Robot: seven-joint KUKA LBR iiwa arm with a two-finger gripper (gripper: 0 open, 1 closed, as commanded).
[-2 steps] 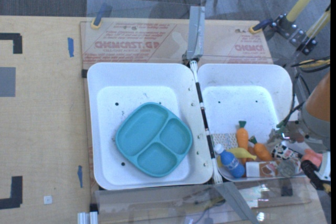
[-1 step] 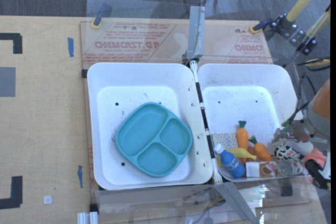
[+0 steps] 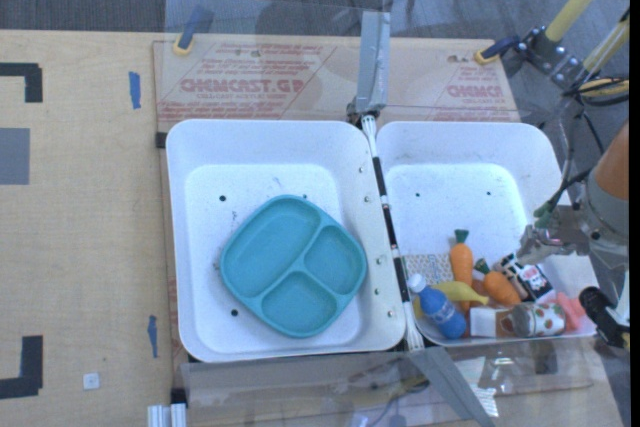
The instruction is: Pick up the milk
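At the right bin's [image 3: 470, 150] right edge, the metal gripper [image 3: 538, 243] hangs over the boxy milk carton [image 3: 527, 279]. Its finger state cannot be told. A smooth teal plate [image 3: 292, 265] fills the left bin [image 3: 265, 140].

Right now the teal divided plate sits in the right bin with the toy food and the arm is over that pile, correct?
Not quite. The camera view shows the teal divided plate in the left bin, not the right bin. The toy food is in the right bin, with the arm over that pile.

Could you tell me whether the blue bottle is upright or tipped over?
Tipped over: the blue bottle lies lengthwise on the right bin floor.
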